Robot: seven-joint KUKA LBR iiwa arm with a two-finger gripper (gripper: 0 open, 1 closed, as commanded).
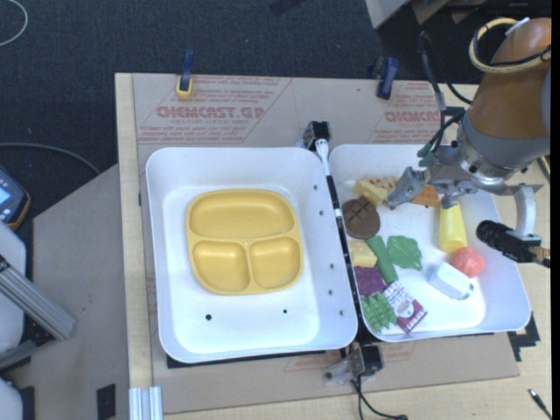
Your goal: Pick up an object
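The arm reaches in from the right of the frame; its gripper (429,191), fingers apart, hangs over the right bin's (507,309) upper part, just above the yellow bottle (451,227).

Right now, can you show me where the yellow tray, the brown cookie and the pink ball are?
yellow tray (242,213): camera view, on the wide top compartment.
brown cookie (360,218): camera view, on the middle of its round face.
pink ball (469,262): camera view, on the middle of its top.
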